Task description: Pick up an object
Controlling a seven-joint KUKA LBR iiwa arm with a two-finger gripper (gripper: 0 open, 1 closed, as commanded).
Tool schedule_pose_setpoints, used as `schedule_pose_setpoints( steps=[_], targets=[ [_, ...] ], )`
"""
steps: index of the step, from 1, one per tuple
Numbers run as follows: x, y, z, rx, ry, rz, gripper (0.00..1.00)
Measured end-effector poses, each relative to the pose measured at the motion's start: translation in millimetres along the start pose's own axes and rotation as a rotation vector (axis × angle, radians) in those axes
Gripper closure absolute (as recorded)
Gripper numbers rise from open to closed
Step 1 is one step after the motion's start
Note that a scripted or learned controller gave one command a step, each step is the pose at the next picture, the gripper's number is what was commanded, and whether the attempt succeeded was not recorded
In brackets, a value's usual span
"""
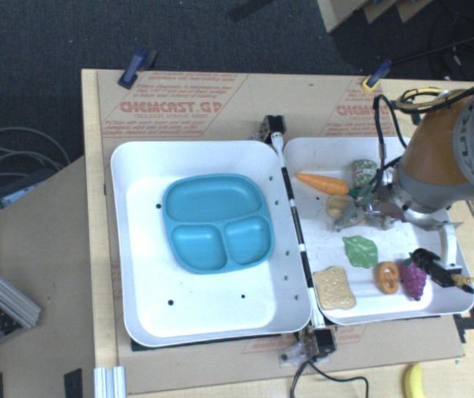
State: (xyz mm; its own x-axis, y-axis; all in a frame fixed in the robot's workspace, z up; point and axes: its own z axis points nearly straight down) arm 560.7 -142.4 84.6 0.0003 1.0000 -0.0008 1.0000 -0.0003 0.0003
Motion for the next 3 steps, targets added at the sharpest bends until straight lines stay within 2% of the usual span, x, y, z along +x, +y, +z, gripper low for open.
schedule_pose_setpoints(
  steps=[1,2,3],
  targets=[
    [24.6,-55.1,0.6,0.003,0.002,0.001,0.0],
    [24.5,-54.5,-9.5,0.0,0.001,0.001,1.0],
    [69.4,-15.9,-100.8,-0.002,0.001,-0.002,1.0]
  ],
)
